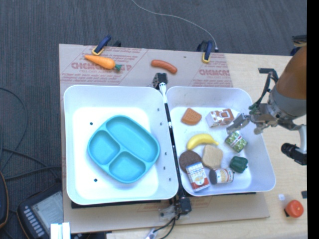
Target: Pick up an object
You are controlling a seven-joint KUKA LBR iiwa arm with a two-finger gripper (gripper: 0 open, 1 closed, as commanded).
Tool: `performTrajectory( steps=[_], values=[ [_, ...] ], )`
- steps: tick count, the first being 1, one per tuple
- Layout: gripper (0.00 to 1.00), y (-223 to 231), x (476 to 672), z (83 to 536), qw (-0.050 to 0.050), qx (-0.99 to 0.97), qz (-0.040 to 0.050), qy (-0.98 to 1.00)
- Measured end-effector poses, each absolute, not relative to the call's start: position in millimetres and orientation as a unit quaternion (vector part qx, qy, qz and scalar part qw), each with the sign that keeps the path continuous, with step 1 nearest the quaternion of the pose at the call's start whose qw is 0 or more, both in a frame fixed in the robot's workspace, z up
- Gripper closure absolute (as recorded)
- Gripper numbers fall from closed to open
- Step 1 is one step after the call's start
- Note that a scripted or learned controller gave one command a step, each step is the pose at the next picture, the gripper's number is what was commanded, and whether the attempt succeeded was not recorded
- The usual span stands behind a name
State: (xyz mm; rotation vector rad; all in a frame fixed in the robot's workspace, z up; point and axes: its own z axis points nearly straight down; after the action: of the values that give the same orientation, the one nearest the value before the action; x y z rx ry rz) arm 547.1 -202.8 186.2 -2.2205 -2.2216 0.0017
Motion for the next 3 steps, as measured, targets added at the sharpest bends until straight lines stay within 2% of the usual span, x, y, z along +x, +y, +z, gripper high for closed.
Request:
performTrajectory(
  steps=[1, 2, 3],
  values=[
    [0.00, -156.2, 485.8, 90.6, -0.002, -0.707, -0.0015, -0.707],
    [1.00, -158.2, 488.7, 103.0, -0.008, -0.708, -0.0034, -0.706],
    [0.00, -157.8, 487.6, 101.7, -0.006, -0.708, -0.0025, -0.706]
  ],
)
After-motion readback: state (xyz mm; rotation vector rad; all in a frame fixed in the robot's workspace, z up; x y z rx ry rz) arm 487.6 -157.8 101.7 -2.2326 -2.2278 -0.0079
